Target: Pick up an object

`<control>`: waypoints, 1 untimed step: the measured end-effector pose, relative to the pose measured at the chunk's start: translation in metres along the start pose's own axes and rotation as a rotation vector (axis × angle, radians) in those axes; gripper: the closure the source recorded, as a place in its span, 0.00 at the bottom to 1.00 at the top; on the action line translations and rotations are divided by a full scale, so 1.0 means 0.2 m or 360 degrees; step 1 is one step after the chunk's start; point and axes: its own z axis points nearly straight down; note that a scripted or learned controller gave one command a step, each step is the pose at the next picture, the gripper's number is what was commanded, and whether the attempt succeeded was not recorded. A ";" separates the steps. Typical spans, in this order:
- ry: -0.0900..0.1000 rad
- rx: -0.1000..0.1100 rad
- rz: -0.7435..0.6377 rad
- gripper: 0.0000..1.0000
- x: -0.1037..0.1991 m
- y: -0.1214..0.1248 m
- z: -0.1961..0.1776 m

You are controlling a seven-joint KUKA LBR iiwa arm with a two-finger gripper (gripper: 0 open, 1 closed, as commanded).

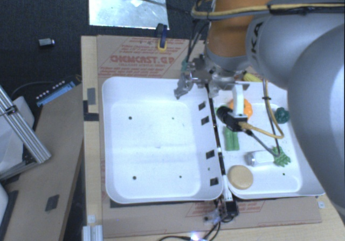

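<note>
Resting on a brown cardboard sheet (141, 57) over dark carpet, two white bins sit side by side. Left bin (116, 126) has a bare floor. Right bin (294, 183) holds the objects: green block (231, 140) by its left wall, tan disc (240, 177) near its front-left corner, orange piece (247, 107), green toy (281, 157). Gripper (195, 84) hangs at the left bin's back-right corner; jaw opening cannot be told, nothing visibly gripped.
</note>
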 end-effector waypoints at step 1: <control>-0.0002 0.0017 0.0001 0.00 0.31 -0.01 0.42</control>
